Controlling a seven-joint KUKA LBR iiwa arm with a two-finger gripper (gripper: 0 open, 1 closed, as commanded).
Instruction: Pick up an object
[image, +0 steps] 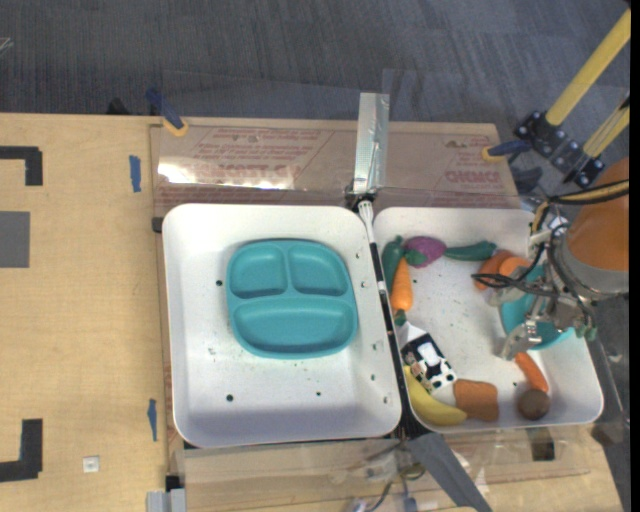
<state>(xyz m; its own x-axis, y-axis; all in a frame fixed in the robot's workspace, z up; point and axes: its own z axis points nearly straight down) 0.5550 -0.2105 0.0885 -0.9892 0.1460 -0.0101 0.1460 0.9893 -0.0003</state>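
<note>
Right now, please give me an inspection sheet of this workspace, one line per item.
Surface: two white bins, left bin, right bin, on a wooden bench.
Job's things: carrot, banana, cow toy, purple toy, brown ball in right bin.
Clutter: teal tray in left bin.
Grippers: gripper low over right bin; grasp unclear.
Cables: black cable near wrist.
Surroundings: blue tape, cardboard.
</note>
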